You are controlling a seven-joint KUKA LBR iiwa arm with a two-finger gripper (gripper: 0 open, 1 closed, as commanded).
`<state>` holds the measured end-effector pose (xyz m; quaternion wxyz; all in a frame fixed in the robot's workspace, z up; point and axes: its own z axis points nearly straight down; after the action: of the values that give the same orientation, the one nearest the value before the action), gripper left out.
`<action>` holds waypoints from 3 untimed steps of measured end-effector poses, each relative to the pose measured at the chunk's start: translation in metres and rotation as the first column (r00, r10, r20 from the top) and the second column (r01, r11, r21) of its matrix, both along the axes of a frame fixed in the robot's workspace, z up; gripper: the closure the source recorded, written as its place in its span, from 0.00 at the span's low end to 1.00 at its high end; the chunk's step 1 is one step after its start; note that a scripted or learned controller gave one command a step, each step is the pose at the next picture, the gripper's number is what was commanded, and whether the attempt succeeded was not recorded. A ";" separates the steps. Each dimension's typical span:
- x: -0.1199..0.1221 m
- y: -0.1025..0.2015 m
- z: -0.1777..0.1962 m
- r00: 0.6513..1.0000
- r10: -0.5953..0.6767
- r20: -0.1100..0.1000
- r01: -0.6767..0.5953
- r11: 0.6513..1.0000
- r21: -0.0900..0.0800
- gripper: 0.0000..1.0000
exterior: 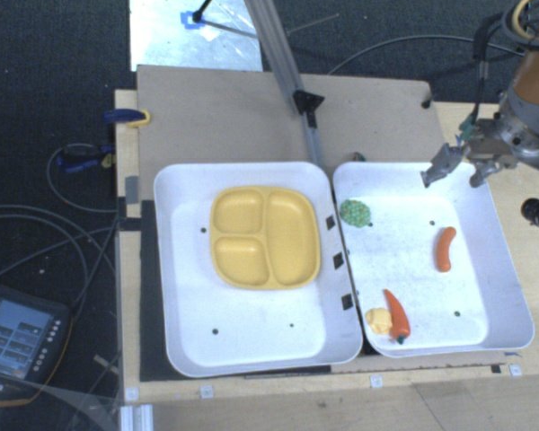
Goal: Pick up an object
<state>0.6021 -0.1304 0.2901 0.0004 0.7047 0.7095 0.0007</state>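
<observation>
Right white bin (485, 268), small orange sausage (444, 249), smooth, upright, pincer (457, 170) spread above, nothing gripped

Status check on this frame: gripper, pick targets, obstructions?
Gripper open, nothing between fingers, above right bin's far edge. Sausage, carrot, green piece lie untouched. Path to sausage looks clear.

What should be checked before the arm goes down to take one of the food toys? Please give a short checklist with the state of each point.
1. Hand is open, nothing between its fingers: ok.
2. Hand is above the right bin: ok, over its far edge.
3. Sausage lies alone with free space around it: ok.
4. Carrot is apart from the yellow piece: not ok, they touch.
5. Green ball is away from the bin wall: not ok, close to it.
</observation>
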 end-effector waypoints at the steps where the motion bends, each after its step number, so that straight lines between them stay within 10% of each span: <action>1: 0.000 0.000 0.000 1.000 -0.001 0.000 0.001 1.000 0.000 0.00; 3: 0.001 0.009 -0.085 1.000 -0.005 -0.004 0.005 1.000 0.000 0.00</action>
<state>0.6030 -0.1210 0.2048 -0.0009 0.7066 0.7076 -0.0008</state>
